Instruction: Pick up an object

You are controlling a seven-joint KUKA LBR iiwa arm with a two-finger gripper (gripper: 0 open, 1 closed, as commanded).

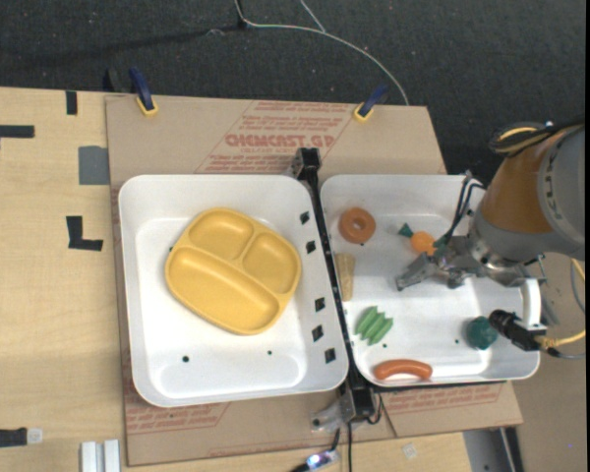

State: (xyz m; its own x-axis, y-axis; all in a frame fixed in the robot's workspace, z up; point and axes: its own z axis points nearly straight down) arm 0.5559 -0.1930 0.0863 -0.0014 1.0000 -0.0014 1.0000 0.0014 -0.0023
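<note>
In the right bin (442, 187), the gripper (421, 266) sits low near the middle, fingers pointing left. The arm (531, 200) comes in over the bin's right wall. Can't tell if the fingers are spread or pressed together; nothing visibly pinched between them.

Items in the right bin:
- carrot (420, 240), small and orange with a green top, just above the gripper tips, close to or touching them, can't tell which
- donut (357, 225), orange-brown ring, upper left, well apart from the gripper
- green piece (374, 324), looks like a bean pod or leaf, lower left of centre
- sausage (403, 370), red-orange and curved, against the front wall
- teal ball (481, 333), lower right, beside a black fitting on the arm
- tan strip (345, 276), lying along the left wall by the divider

Left bin (138, 264) holds a yellow tray (233, 269) with three compartments, set at a slant, roughly centred.

Both bins sit on a cardboard sheet (275, 136), held at its far edge by two blue-and-yellow clamps (143, 94).
</note>
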